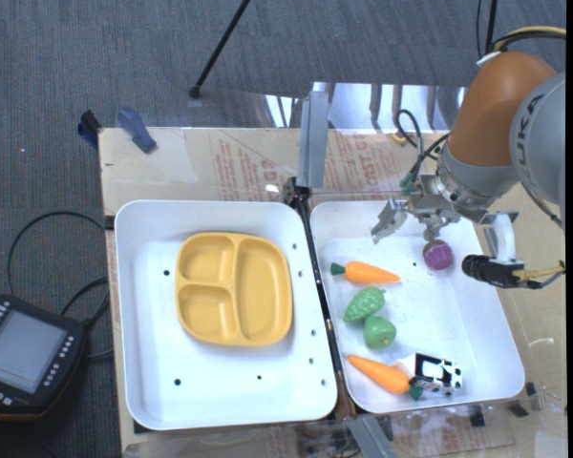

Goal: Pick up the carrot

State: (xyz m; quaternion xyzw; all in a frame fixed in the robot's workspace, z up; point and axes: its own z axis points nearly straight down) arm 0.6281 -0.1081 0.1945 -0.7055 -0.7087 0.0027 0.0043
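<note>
Two carrots lie in the right bin (pixel 477 303), which is my first worry: the upper carrot (pixel 365 273) sits near the bin's left wall with its green stub toward the divider, and the lower carrot (pixel 382 374) rests by the front rim, its tip touching or just beside a small black-and-white toy (pixel 439 374). Between them I see a bumpy green piece (pixel 364 303) and a smoother green one (pixel 379 331), close together. The hand (pixel 415 216) hangs above the back of this bin, nearer the upper carrot, its fingers spread apart with nothing between them. A purple round vegetable (pixel 438 254) lies just to its right. From here I judge the upper carrot the easier target, but it looks like smooth, hard plastic, tapered to a point, so fingers closing off-centre could squirt it sideways or roll it into the bumpy green piece next door. Going for the lower one risks catching the toy beside it, or pinning the carrot against the rim. The bin floor is glossy white and shallow, so anything nudged will likely slide. In the left bin (pixel 153 370) a yellow divided plate (pixel 234 287) with three compartments sits alone, well apart from all this. Both bins rest on the table (pixel 210 165), which shows a brown cardboard-like cover.
</note>
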